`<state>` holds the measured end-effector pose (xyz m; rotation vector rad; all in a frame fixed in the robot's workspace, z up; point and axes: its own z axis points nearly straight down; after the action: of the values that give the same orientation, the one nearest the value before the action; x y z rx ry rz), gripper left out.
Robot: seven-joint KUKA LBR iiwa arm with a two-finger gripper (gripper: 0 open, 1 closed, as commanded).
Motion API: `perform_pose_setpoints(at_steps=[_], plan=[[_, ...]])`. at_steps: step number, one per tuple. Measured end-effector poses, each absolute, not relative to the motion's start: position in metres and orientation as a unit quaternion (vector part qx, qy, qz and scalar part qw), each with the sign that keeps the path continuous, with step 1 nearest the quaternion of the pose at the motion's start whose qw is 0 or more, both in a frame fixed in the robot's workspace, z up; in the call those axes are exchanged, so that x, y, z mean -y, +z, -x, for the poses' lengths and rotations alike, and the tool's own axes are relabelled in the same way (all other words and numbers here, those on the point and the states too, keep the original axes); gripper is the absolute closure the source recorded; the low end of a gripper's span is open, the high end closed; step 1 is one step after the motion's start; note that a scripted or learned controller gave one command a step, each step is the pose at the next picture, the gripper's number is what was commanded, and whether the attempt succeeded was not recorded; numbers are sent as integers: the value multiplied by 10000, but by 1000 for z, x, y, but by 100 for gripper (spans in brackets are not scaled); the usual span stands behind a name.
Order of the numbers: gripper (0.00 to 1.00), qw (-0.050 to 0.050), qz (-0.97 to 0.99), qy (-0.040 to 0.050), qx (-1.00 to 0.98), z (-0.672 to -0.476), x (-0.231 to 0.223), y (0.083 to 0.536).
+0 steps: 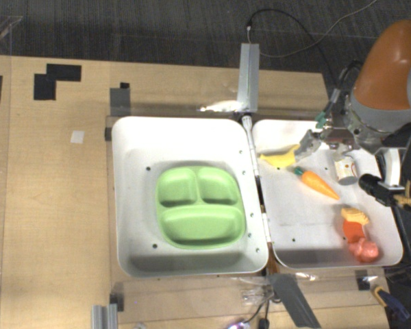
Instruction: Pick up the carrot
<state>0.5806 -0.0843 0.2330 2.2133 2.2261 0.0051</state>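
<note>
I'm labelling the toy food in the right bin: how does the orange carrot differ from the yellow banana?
The orange carrot is a straight tapered cone with a green tip; the yellow banana is curved. The carrot lies near the middle of the right white bin, slanting down to the right; the banana lies above and left of it, near the divider. Both lie flat and loose in the same bin.

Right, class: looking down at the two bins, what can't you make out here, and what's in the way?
- Gripper: small and dark against the arm; its finger state is unreadable.
- Arm: cut off by the right edge.
- Red and orange items in the right bin's corner: too blurred to identify.
- Small pale cylinder beyond the carrot: too small to name.
</note>
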Motion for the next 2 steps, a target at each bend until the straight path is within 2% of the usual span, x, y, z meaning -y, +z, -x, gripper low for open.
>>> perform_pose_setpoints(at_steps=[1, 2], plan=[[0, 15, -6378, 12, -7702, -574, 150, 133], [0, 59, -6104, 44, -7921, -541, 86, 91]])
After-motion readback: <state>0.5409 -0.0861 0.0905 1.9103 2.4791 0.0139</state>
